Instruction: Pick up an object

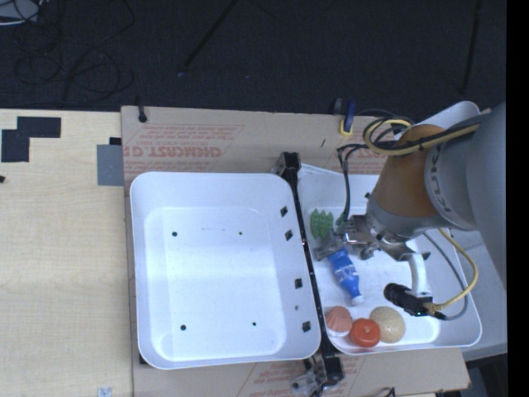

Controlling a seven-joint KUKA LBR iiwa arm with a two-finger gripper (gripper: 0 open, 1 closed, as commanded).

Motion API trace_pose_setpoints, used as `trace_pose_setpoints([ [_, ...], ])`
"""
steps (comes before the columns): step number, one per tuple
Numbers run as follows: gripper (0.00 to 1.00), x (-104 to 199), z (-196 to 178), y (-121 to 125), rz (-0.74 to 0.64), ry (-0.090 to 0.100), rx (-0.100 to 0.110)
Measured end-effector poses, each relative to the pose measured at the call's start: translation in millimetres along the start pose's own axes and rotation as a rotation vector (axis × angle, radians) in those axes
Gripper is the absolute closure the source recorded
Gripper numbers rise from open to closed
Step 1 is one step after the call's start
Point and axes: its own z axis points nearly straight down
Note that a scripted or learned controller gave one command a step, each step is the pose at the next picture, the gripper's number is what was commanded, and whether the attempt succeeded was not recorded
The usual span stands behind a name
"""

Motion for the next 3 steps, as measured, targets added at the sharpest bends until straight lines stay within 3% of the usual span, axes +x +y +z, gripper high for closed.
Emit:
trace_pose_setpoints([
  [1,0.00,-7,-43,47,0.000,0.000,-0.001],
  [2,1.00,-7,-50,44,0.001,0.001,0.007],
  [3,1.00,57,-161,72,-0.005,0.002,-0.007],
])
